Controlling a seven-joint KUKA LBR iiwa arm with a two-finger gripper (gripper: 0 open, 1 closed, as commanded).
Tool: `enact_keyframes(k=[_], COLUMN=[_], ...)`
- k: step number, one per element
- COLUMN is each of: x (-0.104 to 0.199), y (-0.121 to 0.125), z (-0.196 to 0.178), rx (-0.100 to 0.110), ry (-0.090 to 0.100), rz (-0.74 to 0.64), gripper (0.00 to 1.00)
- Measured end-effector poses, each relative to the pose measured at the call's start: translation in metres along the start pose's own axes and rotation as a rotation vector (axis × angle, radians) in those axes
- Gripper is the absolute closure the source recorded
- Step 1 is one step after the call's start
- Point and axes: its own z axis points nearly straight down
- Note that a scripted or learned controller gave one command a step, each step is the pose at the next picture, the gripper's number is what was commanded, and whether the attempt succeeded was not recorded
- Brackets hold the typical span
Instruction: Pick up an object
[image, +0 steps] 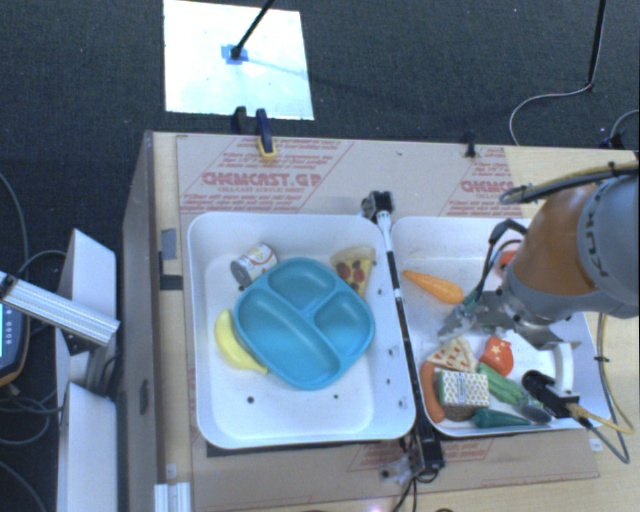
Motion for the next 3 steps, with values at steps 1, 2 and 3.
enact_keyframes(k=[1,2,3], x=[0.020,-0.014,-0.015], y=[0.060,0.000,-0.041], z=[-0.001,0.000,0.000], rx=[-0.003,0.000,-0.001], ry=[0.000,-0.001,0.000], rz=[-0.003,0.000,-0.001], gripper=[0.00,0.00,0.00])
